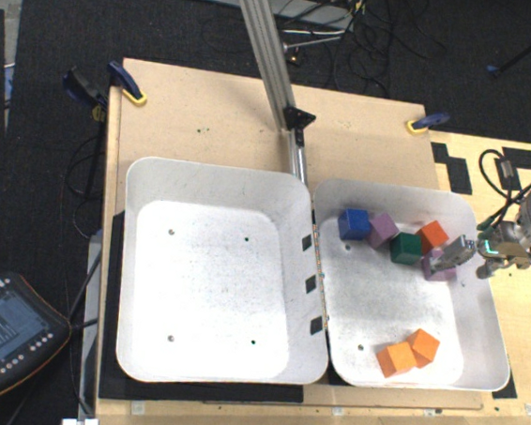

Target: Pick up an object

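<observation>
The likeliest target is the purple block [441, 270] in the right bin [475, 370], at the right end of a cluster; touching or just beside it are an orange cube [433, 235], a green cube [405, 249], a second purple cube [383, 229] and a blue cube [353, 225]; two further orange blocks [408, 353] lie well apart, near the bin's front edge. The gripper [453, 255] sits at the cluster's right end; whether its fingers are open or closed cannot be told. Judged step: approach or grasp attempt; the next move calls for confirmed closure on one block before lifting. The left bin [146, 185] adjoins on the tabletop [211, 107].
</observation>
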{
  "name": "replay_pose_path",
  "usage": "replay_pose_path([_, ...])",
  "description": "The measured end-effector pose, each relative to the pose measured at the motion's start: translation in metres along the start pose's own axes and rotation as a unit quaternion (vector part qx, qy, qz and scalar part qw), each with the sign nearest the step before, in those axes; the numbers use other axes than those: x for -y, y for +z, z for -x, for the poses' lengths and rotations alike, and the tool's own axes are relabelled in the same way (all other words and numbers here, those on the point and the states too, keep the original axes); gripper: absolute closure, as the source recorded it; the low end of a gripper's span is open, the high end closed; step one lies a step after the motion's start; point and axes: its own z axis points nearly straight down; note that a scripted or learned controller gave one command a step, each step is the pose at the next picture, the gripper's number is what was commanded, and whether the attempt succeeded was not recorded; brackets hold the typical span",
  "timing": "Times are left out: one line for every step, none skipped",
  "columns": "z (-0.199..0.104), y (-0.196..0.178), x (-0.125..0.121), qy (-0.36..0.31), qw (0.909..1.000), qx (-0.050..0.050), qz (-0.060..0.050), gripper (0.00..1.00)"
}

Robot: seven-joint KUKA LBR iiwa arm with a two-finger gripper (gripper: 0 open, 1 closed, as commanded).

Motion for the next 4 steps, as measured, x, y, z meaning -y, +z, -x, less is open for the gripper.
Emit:
replay_pose_path([0.0, 0.045, 0.006, 0.001, 1.0, 0.0, -0.002, 0.0])
replay_pose_path([-0.002, 0.109, 0.01, 0.001, 1.0, -0.001, -0.003, 0.0])
replay_pose_path([-0.002, 0.116, 0.01, 0.001, 1.0, 0.0, 0.0, 0.0])
replay_pose_path([-0.002, 0.105, 0.009, 0.001, 1.0, 0.0, 0.001, 1.0])
